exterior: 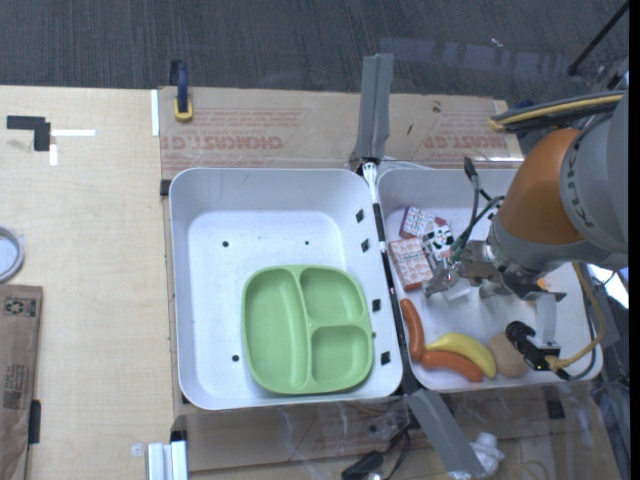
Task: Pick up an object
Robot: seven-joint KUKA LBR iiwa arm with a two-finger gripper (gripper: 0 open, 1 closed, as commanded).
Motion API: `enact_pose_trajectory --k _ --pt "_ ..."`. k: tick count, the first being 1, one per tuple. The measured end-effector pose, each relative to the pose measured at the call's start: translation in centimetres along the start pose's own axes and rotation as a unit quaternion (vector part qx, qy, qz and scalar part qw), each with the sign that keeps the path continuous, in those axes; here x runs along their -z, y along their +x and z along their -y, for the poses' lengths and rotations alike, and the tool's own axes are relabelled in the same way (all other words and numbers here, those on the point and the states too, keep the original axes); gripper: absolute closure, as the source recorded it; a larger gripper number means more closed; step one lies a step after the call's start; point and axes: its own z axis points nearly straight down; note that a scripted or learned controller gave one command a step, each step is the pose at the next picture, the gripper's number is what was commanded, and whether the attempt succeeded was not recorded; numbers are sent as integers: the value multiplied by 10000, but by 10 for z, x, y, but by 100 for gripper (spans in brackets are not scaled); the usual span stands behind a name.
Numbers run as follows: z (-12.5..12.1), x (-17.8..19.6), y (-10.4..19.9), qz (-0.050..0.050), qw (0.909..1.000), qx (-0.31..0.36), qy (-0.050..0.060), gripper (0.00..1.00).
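Note:
My gripper (438,284) hangs low over the middle of the right bin (445,180), reaching in from the right. Just left of it lies a red-and-white patterned packet (408,259). A second small packet (417,222) and a black-and-white spotted item (438,236) lie behind it. Toward the front, a red sausage (409,328) lies along the bin's left wall. An orange sausage (450,364), a yellow banana (468,348) and a beige round thing (510,361) sit at the front edge. I see nothing between the gripper's tips.
The left bin (200,268) holds a green divided plate (305,328) at its front. A grey upright post (375,108) stands behind the wall shared by the two bins. Cardboard covers the bench behind the bins.

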Motion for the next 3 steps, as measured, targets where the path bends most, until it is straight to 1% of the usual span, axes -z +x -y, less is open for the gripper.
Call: enact_pose_trajectory --k 1,2,3 --pt "-67 0 -2 8 9989 -479 3 0" --pt "-67 9 -2 16 9989 -462 15 100" --pt "-96 100 30 10 9992 392 -2 100"
